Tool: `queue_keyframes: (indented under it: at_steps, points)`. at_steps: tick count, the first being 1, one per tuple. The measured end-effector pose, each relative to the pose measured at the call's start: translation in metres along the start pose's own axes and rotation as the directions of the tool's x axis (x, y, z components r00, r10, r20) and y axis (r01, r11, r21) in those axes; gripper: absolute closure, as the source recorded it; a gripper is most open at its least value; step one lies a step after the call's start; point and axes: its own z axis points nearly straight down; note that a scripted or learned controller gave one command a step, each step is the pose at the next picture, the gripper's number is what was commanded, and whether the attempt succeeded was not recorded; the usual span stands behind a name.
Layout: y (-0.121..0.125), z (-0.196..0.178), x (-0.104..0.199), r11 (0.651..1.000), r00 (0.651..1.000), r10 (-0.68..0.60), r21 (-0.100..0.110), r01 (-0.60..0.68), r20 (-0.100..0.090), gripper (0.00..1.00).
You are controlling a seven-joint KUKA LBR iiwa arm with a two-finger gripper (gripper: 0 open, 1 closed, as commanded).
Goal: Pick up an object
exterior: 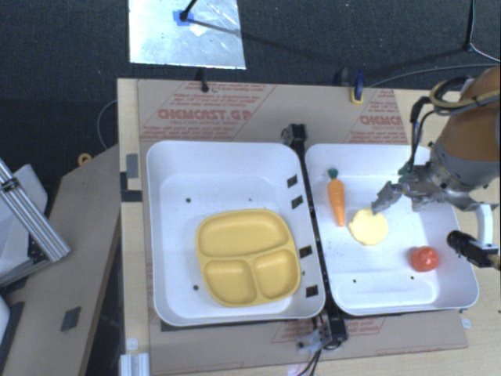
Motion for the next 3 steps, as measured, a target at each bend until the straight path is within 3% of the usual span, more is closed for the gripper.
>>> queue_keyframes:
  at_steps: [1, 3]
  points:
    - [0.003, -0.007, 0.0, 1.0, 1.0, -0.003, -0.013, 0.003, 0.002, 0.0]
    - [0.006, 0.099, 0.009, 1.0, 1.0, 0.0, -0.011, 0.0, 0.001, 0.0]
